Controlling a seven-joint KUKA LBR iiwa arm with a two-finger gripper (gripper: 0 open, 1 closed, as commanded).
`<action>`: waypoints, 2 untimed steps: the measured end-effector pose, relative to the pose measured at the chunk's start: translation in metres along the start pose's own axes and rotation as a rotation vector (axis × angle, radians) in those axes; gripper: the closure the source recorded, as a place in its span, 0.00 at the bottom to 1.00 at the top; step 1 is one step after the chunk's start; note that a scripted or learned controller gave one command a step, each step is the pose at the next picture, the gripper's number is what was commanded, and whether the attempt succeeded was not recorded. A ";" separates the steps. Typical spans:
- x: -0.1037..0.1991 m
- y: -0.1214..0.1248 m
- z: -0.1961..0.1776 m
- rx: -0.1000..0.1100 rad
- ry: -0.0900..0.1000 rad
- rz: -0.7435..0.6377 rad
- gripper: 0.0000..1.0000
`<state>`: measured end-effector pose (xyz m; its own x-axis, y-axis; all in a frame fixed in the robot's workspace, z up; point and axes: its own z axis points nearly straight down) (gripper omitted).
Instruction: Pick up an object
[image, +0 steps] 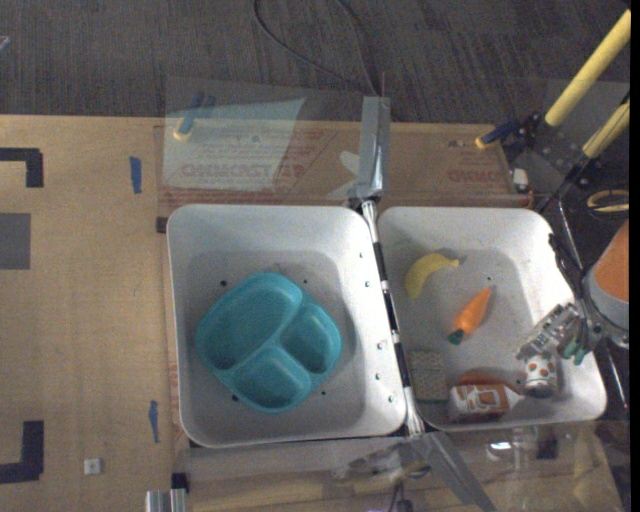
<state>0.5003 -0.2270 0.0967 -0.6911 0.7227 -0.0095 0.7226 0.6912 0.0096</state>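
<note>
The gripper hangs low near the right wall of the right bin, just above a small white cup with red spots; I cannot tell its state. This looks like the approach step. Next it likely needs a straight descent onto the cup, clear of the orange-labelled packet beside it.

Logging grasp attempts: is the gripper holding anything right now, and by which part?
Cannot be told. The gripper sits low at the right bin's right side, just above a small spotted object, with nothing visibly between its fingers.
</note>
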 end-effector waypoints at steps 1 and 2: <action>0.000 0.000 0.000 0.000 0.000 0.001 0.00; -0.002 -0.001 -0.008 -0.003 -0.003 0.006 1.00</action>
<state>0.5013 -0.2289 0.1048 -0.6868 0.7267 -0.0123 0.7266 0.6869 0.0124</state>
